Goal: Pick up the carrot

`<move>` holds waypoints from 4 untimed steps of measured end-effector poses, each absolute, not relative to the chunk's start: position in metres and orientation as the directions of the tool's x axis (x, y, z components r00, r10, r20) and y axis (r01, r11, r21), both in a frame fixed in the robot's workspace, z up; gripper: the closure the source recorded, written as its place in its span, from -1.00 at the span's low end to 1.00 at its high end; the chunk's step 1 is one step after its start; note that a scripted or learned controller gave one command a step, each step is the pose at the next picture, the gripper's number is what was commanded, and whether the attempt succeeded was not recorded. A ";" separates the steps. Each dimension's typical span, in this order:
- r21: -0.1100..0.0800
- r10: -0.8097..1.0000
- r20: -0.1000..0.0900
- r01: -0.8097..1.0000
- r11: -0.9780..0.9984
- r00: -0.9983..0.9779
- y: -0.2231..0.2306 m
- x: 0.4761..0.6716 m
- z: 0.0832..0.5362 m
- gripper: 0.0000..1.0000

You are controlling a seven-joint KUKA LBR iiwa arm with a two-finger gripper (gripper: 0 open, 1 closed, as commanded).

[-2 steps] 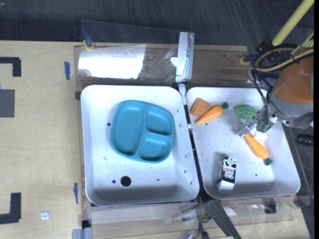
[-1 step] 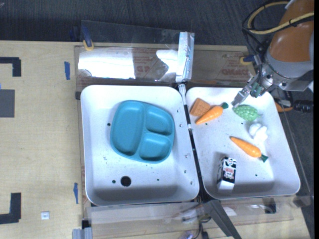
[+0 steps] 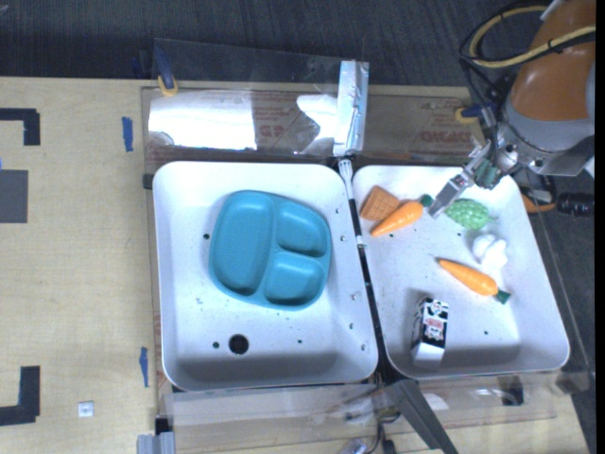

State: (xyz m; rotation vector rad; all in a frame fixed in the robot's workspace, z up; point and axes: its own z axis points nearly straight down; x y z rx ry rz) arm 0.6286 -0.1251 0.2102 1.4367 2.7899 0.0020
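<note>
The arm reaches in from the right, and its pincer (image 3: 444, 195) hangs low over the far part of the right bin (image 3: 539, 343), tilted down toward the left. The tip sits just beside the green top of the upper carrot (image 3: 398, 217), which lies slantwise near the bin's far left corner, its thick end close to a flat tan cracker (image 3: 377, 200). From where I stand I cannot tell how the pincer's tips are set; they blur into one pale sliver, and nothing is visibly held in them.

There are two carrots here. The second carrot (image 3: 470, 276) lies nearer the middle of the same bin, just below a small white lump (image 3: 490, 249) and well apart from the milk carton (image 3: 433, 326) by the near wall. A leafy green vegetable (image 3: 469, 213) rests right beside the pincer on its right. The left bin (image 3: 180, 282) bears a blue divided plate (image 3: 270, 248).

To my eye this is the approach, with the upper carrot as the likely target. The next move probably calls for shifting a little left so the tip straddles the orange body rather than the leafy end, then lowering and closing without snagging the cracker or the green vegetable.
</note>
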 end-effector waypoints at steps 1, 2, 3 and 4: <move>-0.003 0.895 0.003 0.895 0.446 -0.446 -0.161 0.571 0.109 -1.00; 0.005 0.893 0.001 0.893 0.450 -0.450 -0.170 0.570 0.087 -1.00; 0.010 0.894 -0.006 0.894 0.449 -0.449 -0.172 0.572 0.099 1.00; 0.011 0.938 -0.004 0.938 0.347 -0.347 -0.109 0.670 0.190 1.00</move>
